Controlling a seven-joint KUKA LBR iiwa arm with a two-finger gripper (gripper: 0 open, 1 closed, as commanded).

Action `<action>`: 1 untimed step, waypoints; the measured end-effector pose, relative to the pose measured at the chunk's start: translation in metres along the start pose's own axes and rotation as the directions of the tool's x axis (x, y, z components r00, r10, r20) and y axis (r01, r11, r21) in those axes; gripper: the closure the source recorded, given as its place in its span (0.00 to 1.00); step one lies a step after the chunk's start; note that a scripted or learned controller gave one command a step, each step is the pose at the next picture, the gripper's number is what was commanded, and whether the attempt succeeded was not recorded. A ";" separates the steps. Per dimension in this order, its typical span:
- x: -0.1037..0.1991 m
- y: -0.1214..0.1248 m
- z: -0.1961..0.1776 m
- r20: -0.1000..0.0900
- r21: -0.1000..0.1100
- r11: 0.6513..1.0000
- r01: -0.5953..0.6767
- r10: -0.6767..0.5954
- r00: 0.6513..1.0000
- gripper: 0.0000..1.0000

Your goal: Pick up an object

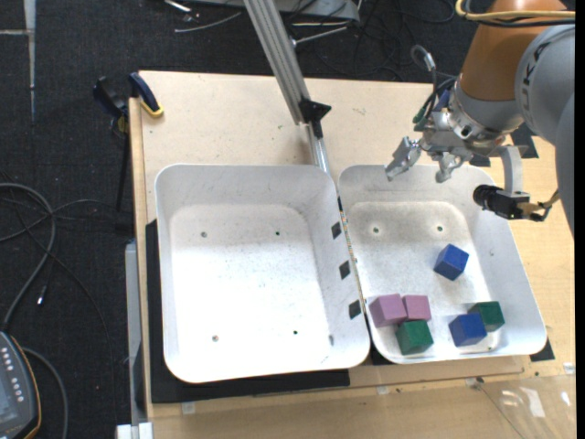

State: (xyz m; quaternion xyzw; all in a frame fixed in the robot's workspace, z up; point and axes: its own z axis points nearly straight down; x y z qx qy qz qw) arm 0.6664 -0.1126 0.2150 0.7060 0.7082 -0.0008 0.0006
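Over the far rim of the right-hand shallow white bin [512,245], the two-finger metal gripper [423,163] hangs at the end of the grey arm with its orange band [512,26], fingers spread apart with nothing between them. Within that right-hand bin: one blue cube [451,262], tilted on a corner, lying alone near the bin's middle, well apart from the gripper; one pink-purple block [388,309] and a second pink-purple block [418,306], touching side by side toward the bin's near edge, close to its left wall; one dark green cube [414,337], just below the pink pair and touching them; one second blue cube [467,329] near the bin's near right corner; one smaller green cube [489,315] just beside that blue cube, on its right. Left of the right-hand bin, edge to edge with it, sits the left-hand shallow white bin [174,199], its floor speckled with dark marks. Between the two bins, from their far edges, a slanting grey metal rail [274,48] rises away. Both bins rest on a pale wooden bench [228,122], which extends beyond the right-hand bin's far rim.
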 end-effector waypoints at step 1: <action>-0.037 -0.068 0.123 -0.002 0.004 1.000 -0.007 0.007 1.000 0.00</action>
